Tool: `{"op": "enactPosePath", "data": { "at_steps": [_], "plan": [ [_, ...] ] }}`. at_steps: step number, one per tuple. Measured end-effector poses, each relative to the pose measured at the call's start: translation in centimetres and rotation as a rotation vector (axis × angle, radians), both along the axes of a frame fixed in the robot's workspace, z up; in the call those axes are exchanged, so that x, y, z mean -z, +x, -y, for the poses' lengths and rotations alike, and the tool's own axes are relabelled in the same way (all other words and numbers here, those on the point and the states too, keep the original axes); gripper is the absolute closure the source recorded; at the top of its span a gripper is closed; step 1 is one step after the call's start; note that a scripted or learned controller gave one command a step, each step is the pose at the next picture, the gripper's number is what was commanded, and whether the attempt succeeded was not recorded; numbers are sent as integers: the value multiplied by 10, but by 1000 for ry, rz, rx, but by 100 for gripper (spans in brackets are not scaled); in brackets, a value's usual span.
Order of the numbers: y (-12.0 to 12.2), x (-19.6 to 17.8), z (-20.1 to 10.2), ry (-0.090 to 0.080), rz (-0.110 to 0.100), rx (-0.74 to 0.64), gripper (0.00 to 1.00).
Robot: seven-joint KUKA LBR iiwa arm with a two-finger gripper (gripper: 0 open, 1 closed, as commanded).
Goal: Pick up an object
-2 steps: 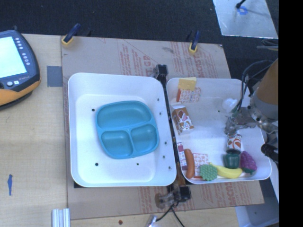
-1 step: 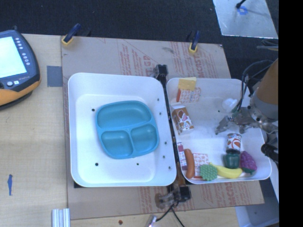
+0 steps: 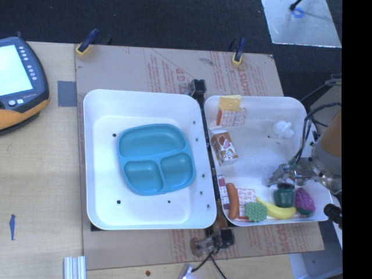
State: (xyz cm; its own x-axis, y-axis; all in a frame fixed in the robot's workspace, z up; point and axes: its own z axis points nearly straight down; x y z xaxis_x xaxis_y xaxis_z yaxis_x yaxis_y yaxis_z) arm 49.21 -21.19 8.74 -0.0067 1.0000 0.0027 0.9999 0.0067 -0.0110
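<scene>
Down in the right bin [image 3: 256,106], the gripper [image 3: 283,178] hangs near the right wall, just above a dark green cup [image 3: 284,197]. Whether its fingers are apart or together cannot be told. Around the cup lie a purple grape bunch [image 3: 304,201] to its right, a yellow banana [image 3: 278,211] below it, and a green broccoli piece [image 3: 255,211] to the lower left. Farther left of the cup sits a red sausage [image 3: 232,200]. The left bin [image 3: 99,156] holds a blue divided plate [image 3: 156,158].
</scene>
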Motion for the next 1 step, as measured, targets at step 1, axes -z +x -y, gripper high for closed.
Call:
{"op": "enactPosePath", "data": {
  "at_steps": [1],
  "plan": [
    [0, -7, 1, 0, -6, -5, 100]
  ]
}}
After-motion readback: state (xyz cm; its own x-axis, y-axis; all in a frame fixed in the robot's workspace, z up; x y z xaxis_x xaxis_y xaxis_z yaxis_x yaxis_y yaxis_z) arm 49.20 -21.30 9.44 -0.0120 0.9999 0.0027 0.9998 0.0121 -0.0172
